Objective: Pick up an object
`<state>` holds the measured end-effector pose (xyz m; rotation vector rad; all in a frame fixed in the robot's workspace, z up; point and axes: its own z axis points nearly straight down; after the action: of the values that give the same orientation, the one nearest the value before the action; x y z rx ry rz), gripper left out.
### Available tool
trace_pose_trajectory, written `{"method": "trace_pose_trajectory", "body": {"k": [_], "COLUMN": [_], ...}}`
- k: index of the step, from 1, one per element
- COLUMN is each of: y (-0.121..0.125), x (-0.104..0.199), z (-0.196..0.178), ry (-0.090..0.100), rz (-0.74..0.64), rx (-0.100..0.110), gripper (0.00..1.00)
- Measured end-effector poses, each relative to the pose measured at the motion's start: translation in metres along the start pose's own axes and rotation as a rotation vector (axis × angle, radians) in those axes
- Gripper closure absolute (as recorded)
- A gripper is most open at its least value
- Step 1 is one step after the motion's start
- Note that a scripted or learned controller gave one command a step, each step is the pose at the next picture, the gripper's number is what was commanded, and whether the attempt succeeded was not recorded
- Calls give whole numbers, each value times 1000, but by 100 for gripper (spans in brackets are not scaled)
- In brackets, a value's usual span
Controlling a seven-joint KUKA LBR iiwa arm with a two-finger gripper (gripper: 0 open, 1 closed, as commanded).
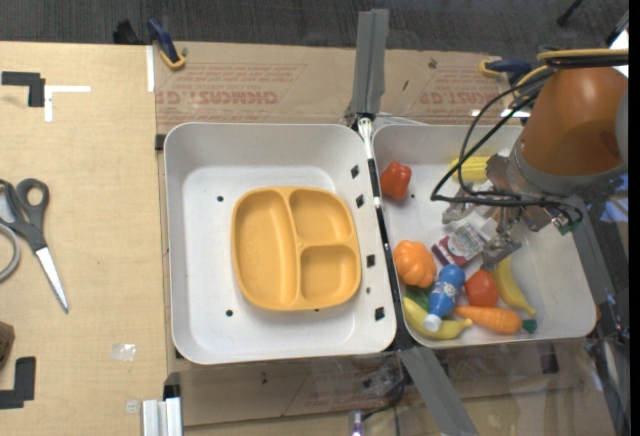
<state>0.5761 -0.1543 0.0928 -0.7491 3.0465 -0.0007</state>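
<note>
The right bin (570,324) holds several toy foods. A red pepper (396,180) lies at its far left and an orange fruit (414,262) at its left side. A blue bottle (447,290), a red tomato (481,288), a carrot (490,319) and two bananas (515,286) crowd the near edge. A yellow piece (473,168) sits at the back. My gripper (488,230) hangs low in the middle of this bin, just above a red-and-white packet (461,247) and behind the tomato. The orange wrist band (575,119) covers the bin's right part.
The left bin (195,254) holds a yellow-orange divided plate (297,247). Scissors (35,234) lie on the wooden bench at far left. A blue clamp (165,42) sits at the cardboard's back-left corner. Black cables loop beside the wrist.
</note>
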Motion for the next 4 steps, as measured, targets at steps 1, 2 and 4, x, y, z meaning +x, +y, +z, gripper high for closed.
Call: {"method": "trace_pose_trajectory", "body": {"k": [1,2,4], "y": [53,53,16], "x": [24,22,81], "z": [0,-10,0], "ry": [1,-3,1], "rz": [85,83,-261], "rx": [-1,2,0], "gripper": [0,100,100]}}
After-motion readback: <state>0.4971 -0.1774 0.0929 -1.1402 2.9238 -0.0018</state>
